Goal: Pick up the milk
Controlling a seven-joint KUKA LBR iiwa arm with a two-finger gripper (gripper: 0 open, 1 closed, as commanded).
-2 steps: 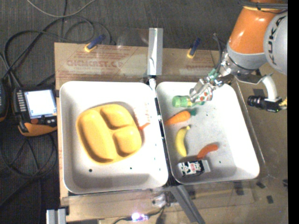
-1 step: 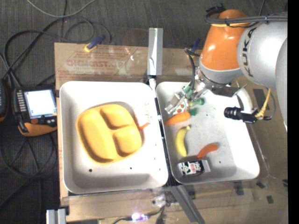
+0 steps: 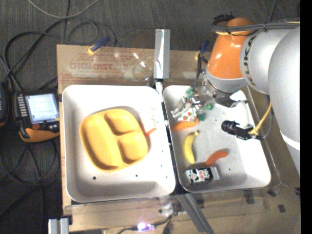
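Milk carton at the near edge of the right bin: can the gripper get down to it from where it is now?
Probably yes. The milk carton lies uncovered near the right bin's front wall, the banana beside it, apart. The gripper hangs at the bin's far end.

one fixed camera looks down from above at a slant, far enough back to take in the whole surface and some floor around it. both white bins sit mid-frame, left bin and right bin. the arm enters from the view's right.
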